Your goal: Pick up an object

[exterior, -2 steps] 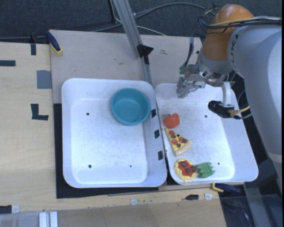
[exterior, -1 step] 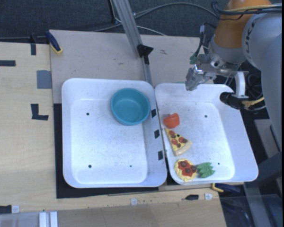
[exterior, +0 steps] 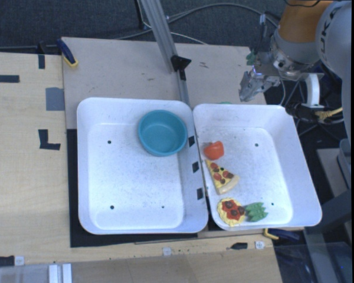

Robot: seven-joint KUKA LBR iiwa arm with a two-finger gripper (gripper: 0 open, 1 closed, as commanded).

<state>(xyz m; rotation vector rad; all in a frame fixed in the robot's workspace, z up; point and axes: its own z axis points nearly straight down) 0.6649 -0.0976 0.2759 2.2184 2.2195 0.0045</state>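
1. Hovering above the far rim of the right white bin (exterior: 295,158), at about 12 o'clock from its centre, the end effector (exterior: 251,88) carries nothing that can be seen; whether it is open or closed I cannot tell.
2. Candidates lie along that bin's 9 o'clock to 6 o'clock side: a small red rounded toy, perhaps a tomato (exterior: 213,150), a flat yellow pizza-slice toy (exterior: 222,177) just beside it at its 6 o'clock, and a round yellow-and-red toy touching a green leafy piece (exterior: 256,211) near the front rim.
3. A teal round plastic bowl (exterior: 161,132) sits in the left white bin (exterior: 106,217) at roughly 1 o'clock from that bin's centre.
4. All look light, stiff and smooth, probably hard plastic, so slipping seems likelier than breakage.
5. The red toy stands tallest and looks easiest: pinch across its middle. The flat slice offers only thin edges, close to the bin wall.
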